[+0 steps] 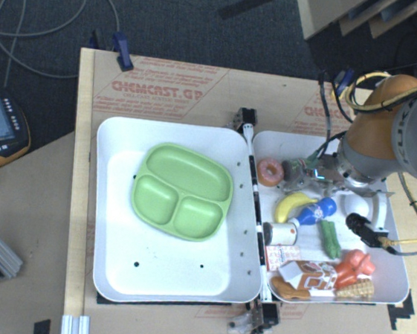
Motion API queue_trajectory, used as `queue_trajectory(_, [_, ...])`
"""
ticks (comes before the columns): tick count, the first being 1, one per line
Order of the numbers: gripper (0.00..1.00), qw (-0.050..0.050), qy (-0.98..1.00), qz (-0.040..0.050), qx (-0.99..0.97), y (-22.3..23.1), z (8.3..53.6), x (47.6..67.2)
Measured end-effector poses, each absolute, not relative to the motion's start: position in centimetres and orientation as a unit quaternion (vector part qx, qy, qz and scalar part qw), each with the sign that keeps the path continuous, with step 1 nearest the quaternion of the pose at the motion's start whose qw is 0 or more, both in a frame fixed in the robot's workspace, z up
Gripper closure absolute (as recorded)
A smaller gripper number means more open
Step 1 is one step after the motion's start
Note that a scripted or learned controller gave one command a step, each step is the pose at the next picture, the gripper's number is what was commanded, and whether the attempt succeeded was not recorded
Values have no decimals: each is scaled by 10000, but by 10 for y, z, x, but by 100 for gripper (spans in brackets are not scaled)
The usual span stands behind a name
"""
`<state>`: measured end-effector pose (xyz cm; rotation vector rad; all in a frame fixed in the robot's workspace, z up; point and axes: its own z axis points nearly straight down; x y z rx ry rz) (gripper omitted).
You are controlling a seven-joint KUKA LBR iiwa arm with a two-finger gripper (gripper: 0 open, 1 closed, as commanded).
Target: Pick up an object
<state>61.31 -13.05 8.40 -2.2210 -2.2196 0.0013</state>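
Here the gripper [317, 173] hangs low over the banana [294, 204]

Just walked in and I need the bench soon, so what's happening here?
The robot arm reaches from the right over the right bin, which holds a toy banana, donut and other small items. Its gripper is low among them. The left bin holds a green divided plate.

Fixed overhead camera, slanted down, both bins [113, 211]
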Motion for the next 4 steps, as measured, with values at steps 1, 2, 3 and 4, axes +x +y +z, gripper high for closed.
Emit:
queue_trajectory(1, [0, 8, -7067, 2, -7075, -118, 84, 574])
queue_trajectory(2, [0, 11, -7070, 2, -7072, -103, 84, 557])
queue_trajectory(3, [0, 7, -7072, -2, -7070, -92, 84, 558])
queue_trajectory(4, [0, 11, -7070, -1, -7073, -98, 85, 555])
